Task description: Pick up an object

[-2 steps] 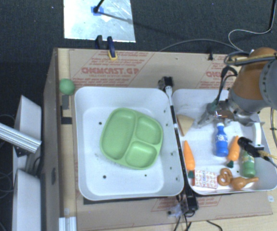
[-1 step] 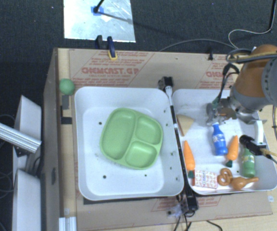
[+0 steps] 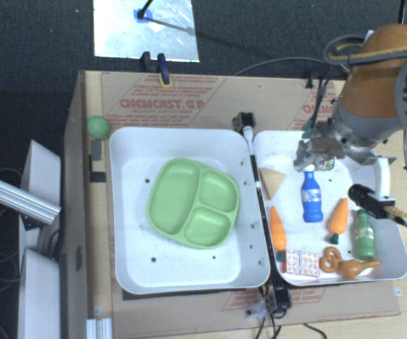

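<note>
Nearest the front rim of the right bin (image 3: 401, 260) lie a small patterned packet (image 3: 303, 261) and a brown pretzel-shaped toy (image 3: 331, 260), with a tan gourd-like piece (image 3: 357, 266) just beside them. Behind these stand or lie a green bottle (image 3: 363, 235), two orange carrots — one against the divider (image 3: 278, 229), one further right (image 3: 338, 216) — a pale wedge (image 3: 272, 182), and a blue bottle (image 3: 311, 196) with a white cap. The left bin (image 3: 129, 210) holds a green sectioned plate (image 3: 193, 202), tilted a little.

The gripper (image 3: 315, 159) hangs low over the back of the right bin, just above the blue bottle's cap. To my eye this is the approach — nothing is lifted yet. That bottle looks the likeliest target; the next move calls for a straight descent so the cap or neck ends up in the grasp, without knocking the bottle toward the carrot beside it.

Whether the hand is apart or together I cannot tell: its tip is a dark cluster against the white floor. Much of the arm runs off the frame, and a black part (image 3: 367, 199) overlaps the green bottle's top.
</note>
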Controlling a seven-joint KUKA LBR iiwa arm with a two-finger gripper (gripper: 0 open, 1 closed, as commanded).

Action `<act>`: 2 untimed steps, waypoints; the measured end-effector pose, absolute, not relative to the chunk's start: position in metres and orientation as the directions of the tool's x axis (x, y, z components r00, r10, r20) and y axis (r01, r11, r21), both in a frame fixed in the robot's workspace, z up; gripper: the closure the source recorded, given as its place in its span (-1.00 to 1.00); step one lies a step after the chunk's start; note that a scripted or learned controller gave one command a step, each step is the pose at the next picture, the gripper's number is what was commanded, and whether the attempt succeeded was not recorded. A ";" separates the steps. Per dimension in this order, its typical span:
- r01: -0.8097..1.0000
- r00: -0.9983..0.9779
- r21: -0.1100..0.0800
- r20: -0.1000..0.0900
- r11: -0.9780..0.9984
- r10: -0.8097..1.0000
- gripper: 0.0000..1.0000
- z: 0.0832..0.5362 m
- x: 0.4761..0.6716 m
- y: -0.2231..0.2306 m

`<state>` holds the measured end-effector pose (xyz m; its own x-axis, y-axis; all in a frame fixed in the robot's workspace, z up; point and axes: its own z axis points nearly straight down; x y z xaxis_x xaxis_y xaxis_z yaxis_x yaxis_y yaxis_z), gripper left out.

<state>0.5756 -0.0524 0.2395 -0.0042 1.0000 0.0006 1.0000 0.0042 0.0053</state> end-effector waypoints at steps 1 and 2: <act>1.000 -0.005 0.002 0.000 0.005 1.000 1.00 0.239 0.639 -0.065; 1.000 -0.005 0.002 0.000 0.005 1.000 -1.00 0.239 0.639 -0.065</act>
